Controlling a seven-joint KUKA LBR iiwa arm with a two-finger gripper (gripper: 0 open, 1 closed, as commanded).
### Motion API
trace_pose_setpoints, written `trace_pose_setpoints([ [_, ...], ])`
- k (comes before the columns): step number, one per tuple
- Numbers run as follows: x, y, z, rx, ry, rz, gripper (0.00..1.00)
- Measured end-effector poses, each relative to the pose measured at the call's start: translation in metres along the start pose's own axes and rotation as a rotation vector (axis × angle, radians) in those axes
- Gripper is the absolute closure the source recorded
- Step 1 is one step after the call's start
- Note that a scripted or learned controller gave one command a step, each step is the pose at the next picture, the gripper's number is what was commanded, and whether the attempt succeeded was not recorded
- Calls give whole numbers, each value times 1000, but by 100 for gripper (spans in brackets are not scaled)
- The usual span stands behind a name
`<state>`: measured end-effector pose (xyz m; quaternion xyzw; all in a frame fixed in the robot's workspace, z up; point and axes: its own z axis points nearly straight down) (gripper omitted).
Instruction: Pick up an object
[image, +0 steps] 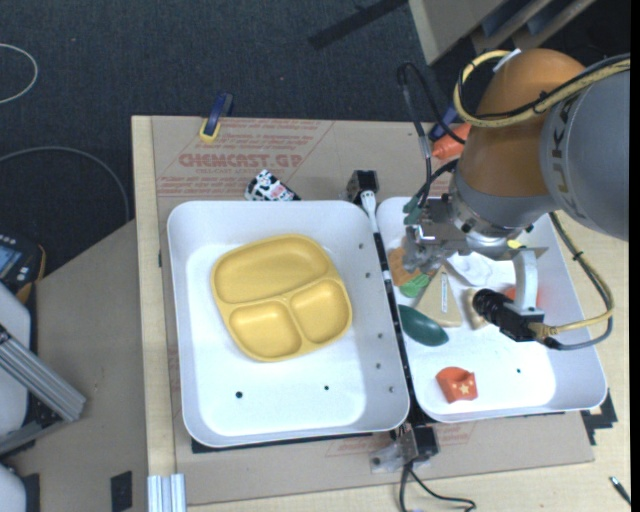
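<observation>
The arm (540, 130) reaches in from the right and comes down over the upper left part of the right bin (570, 385), its bulky grey and orange wrist covering much of what lies beneath. The tool (425, 245) sits low among a small cluster of things near the bin's left wall, but its metal parts blur together with cables and clutter, so I cannot tell whether it is open or closed, nor whether it touches or holds anything. Just below it lie a dark green object (424, 326), a tan flat piece (446, 303) and a small orange-brown item (400, 270), all close together and partly hidden. A red object (457, 384) rests apart from them, nearer the bin's front edge. A black connector with a yellow cable (505, 312) hangs from the arm over the bin's middle. The left bin (200, 390) holds a yellow divided tray (281, 296). The tabletop (160, 200) carries a small black-and-white item (270, 187) behind the left bin.
</observation>
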<state>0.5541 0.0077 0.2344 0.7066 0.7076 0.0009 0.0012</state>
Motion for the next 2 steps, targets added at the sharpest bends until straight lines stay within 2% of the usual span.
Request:
trace_pose_setpoints([
  [1, -5, 0, 20, 8, 0, 3, 100],
  [2, -10, 4, 8, 0, 0, 2, 100],
])
